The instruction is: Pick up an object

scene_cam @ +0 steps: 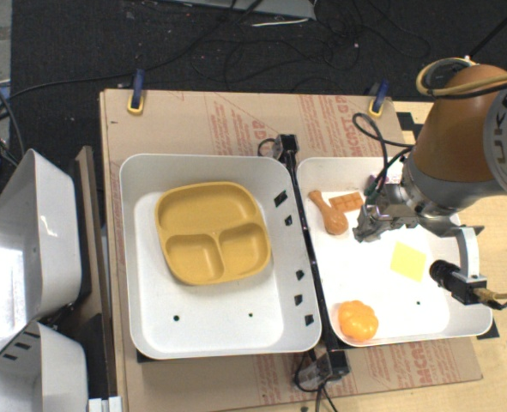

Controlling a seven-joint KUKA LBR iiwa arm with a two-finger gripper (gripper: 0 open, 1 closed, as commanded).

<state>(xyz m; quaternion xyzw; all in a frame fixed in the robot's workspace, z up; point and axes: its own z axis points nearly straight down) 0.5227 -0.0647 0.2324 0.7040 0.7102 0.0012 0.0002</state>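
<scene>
- Grey and orange, the arm (463,144) fills the upper right of the view and reaches down over the right bin (365,273); white letters "UK" can be read on its grey shell at the right edge.
- Its gripper (375,224) hangs low over the upper middle of the right bin. It is dark metal with cables around it, and I cannot tell how far it is open or if it has hold of anything.
- Just beside the gripper, on its left, lie an orange spoon-shaped piece (330,215) with a rounded end and a flat orange-pink rectangular piece (347,202); they touch each other.
- A flat yellow square (409,261), smooth and thin, lies near the gripper, to its lower right.
- A round, glossy orange fruit-like object (357,320) rests near the front rim of the right bin, well apart from the gripper.
- The left bin (150,316) holds a mustard-yellow plastic tray (212,233) with three compartments and rounded corners.
- Both bins are white, shallow and smooth, and stand on a brown cardboard sheet (210,118) with faint red printing that is too pale to read.
- Two yellow clamps (135,101) grip the far edge of the cardboard.
</scene>
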